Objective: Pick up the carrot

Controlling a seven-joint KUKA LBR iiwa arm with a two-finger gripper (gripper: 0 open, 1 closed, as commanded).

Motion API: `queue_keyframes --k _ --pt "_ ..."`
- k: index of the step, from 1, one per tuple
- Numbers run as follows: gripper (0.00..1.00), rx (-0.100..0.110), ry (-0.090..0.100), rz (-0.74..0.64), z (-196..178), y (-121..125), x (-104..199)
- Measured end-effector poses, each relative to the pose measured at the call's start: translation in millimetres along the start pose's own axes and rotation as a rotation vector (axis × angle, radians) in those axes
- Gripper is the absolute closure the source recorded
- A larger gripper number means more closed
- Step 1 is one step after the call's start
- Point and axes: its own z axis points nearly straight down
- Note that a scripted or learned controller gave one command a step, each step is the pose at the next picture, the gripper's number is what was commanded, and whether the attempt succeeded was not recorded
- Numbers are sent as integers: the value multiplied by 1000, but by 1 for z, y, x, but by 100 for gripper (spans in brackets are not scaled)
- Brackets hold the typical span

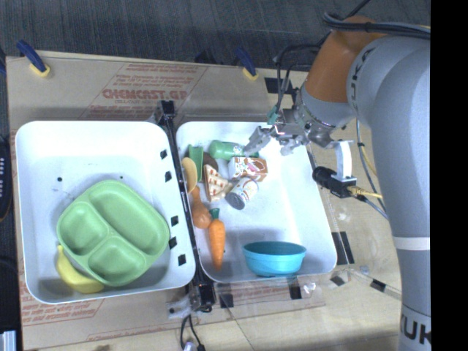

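Right bin (311, 196): carrot (217, 240) at its 7 o'clock, leafy end toward 12; blue bowl (274, 258) at 5 o'clock against the near wall; a cluster of small items (230, 172) toward 11 o'clock, among them a green piece, a tipped can and a printed packet. Left bin (44, 159): green divided plate (113, 231) at centre, lying over a yellow item (73, 278) at 7 o'clock. Tool (257, 139) at the right bin's 12 o'clock, above the cluster, carrot well apart from it; desk (146, 86) shows brown printed card.

Bulky grey arm (395, 123), orange wrist band (333, 64), black cables, small metallic hand (257, 139).
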Motion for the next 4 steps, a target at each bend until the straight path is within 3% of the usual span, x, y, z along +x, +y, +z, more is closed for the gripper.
queue_keyframes --k 1,2,3,4 --pt "0 -4 1 -97 -44 -36 62" --pt "0 7 1 -29 6 -124 83" --pt "0 -12 -8 -78 88 -104 68" --pt "0 2 3 147 104 -129 65"
